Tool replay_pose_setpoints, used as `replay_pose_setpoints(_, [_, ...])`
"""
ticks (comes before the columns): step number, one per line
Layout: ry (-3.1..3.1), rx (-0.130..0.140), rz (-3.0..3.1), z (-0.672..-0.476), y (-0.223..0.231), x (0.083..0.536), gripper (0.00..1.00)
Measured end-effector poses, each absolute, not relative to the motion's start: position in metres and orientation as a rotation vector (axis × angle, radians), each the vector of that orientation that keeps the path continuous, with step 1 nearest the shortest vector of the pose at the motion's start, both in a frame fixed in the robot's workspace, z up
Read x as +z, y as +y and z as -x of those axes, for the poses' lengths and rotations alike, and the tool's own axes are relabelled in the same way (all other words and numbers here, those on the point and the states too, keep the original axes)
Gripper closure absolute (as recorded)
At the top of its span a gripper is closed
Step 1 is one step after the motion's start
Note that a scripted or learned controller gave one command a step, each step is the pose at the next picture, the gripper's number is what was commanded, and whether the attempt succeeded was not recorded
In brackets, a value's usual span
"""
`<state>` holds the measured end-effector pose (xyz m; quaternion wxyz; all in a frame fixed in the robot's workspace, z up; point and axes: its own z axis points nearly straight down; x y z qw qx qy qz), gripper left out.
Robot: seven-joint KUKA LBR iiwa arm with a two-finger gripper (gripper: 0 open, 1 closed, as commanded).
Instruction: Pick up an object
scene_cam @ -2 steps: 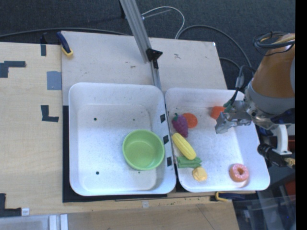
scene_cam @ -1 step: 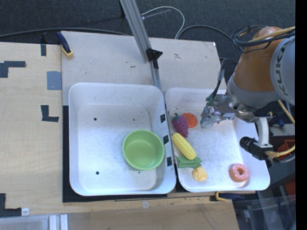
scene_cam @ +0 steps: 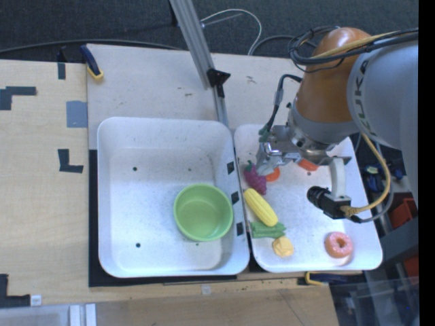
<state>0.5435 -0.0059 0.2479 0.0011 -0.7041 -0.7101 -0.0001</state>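
Note:
My gripper point(scene_cam: 266, 160) hangs low over the back left part of the right bin point(scene_cam: 353, 263), just above a purple grape bunch point(scene_cam: 255, 179) and an orange piece point(scene_cam: 273, 174). The arm hides the fingertips. A yellow corn cob point(scene_cam: 260, 206) with green husk point(scene_cam: 267, 230) lies in front of the grapes. A small yellow piece point(scene_cam: 283, 247) and a pink doughnut point(scene_cam: 338, 244) sit near the bin's front. Another orange-red bit point(scene_cam: 307, 164) peeks out under the wrist.
The left bin point(scene_cam: 136, 148) holds a green bowl point(scene_cam: 202, 212) at its front right. A grey pole point(scene_cam: 197, 39) slants down to the bins' shared back edge. A black cable fitting point(scene_cam: 327, 202) hangs from the arm over the right bin.

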Motion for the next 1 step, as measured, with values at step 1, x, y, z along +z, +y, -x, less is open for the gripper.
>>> replay_pose_setpoints(1, [-2.227, 0.003, 2.212, -0.5549, 0.047, 0.2296, 1.0])
